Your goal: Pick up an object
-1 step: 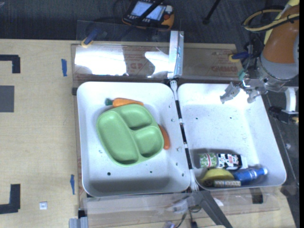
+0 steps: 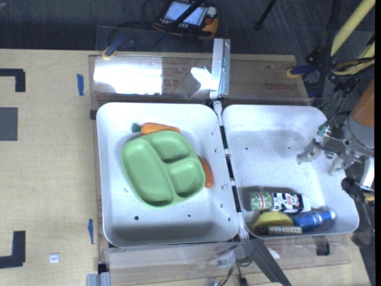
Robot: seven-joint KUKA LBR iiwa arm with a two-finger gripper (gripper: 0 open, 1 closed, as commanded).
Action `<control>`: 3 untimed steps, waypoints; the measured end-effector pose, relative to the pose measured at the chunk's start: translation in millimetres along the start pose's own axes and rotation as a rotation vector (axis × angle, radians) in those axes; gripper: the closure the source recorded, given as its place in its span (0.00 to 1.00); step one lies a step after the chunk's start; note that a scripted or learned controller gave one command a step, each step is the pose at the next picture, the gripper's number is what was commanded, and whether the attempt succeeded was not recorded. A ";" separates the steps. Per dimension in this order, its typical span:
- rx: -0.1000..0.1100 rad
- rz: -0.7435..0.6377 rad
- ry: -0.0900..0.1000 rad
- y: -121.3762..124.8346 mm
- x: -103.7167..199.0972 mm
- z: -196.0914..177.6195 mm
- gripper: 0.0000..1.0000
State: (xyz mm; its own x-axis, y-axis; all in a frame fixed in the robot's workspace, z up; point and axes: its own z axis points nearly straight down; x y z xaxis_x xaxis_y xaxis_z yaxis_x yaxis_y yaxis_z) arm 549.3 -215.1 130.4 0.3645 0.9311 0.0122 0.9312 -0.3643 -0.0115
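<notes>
Two white bins sit side by side on the desk. The left bin holds a green plate with three parts. An orange carrot peeks out from behind the top of the plate, and another orange bit shows at its right side. The right bin has its things bunched in the near corner: a can with a green, black and white label lying on its side, a yellow thing just in front of it, and a blue bottle lying next to the yellow thing. The robot's hand is over the right side of the right bin, well apart from the can and the bottle. Nothing is in the hand. I cannot tell if it is open or closed.
</notes>
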 end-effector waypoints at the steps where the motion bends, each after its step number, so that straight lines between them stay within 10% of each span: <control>1: -0.014 0.058 -0.009 -84.7 28.6 45.1 0.00; 2: -0.012 0.234 -0.011 -61.5 38.8 25.1 0.00; 3: -0.012 -0.166 -0.014 -35.1 0.2 -111.1 0.00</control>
State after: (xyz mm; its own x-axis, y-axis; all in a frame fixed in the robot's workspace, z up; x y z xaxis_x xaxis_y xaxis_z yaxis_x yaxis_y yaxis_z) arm 517.4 -203.8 241.9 0.2052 0.9787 -0.0008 0.9787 -0.2052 0.0010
